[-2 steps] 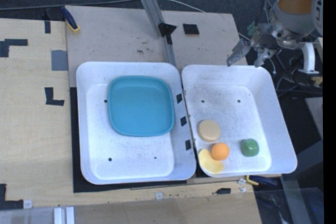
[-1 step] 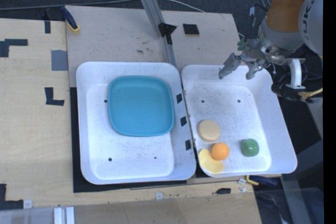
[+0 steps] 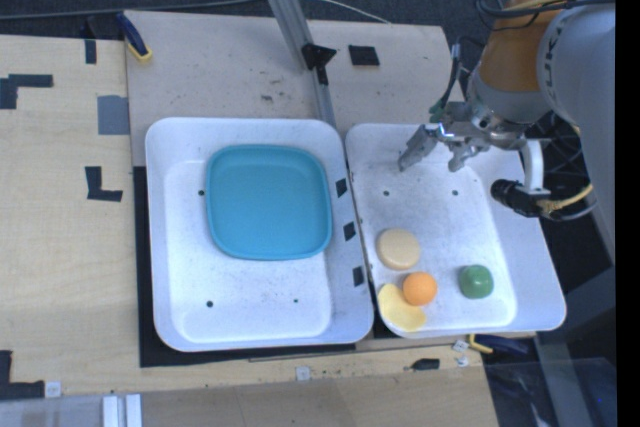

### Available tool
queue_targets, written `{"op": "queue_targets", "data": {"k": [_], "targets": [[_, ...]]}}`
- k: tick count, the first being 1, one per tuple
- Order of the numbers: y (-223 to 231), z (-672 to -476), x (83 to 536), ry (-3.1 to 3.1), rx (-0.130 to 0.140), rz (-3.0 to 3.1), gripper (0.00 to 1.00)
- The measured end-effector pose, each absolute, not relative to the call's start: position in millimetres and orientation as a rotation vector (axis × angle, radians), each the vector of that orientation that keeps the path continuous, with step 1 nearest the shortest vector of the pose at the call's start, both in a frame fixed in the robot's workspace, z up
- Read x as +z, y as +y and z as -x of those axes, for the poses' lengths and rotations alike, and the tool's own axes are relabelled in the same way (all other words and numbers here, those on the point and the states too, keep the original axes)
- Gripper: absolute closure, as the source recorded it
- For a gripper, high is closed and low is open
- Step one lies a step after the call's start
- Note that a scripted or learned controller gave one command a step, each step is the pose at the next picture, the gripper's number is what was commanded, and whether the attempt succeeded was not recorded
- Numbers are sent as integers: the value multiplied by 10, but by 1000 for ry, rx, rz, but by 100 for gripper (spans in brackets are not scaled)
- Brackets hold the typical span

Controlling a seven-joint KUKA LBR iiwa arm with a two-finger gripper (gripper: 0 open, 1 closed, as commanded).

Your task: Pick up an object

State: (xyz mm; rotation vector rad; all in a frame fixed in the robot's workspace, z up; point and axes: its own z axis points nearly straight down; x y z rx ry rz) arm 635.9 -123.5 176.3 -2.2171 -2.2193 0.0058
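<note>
End effector spread; right bin: four objects.

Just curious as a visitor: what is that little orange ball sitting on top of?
The orange ball rests on the edge of a flat yellow piece in the right bin. The part of the yellow piece under the ball is covered, so unseen.
</note>
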Motion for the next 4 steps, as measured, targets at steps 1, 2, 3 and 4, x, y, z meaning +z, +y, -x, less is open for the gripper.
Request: {"op": "queue_targets", "data": {"k": [1,2,3,4], "targets": [[-1189,-6439,1228,-2219,5,2218,0],[-1189,-6452,1357,-2223,1,2219,100],[-1134,-6548,1879,-2225,-4,2222,100],[-1117,-6536,2302,-2224,-3,2223,100]]}}
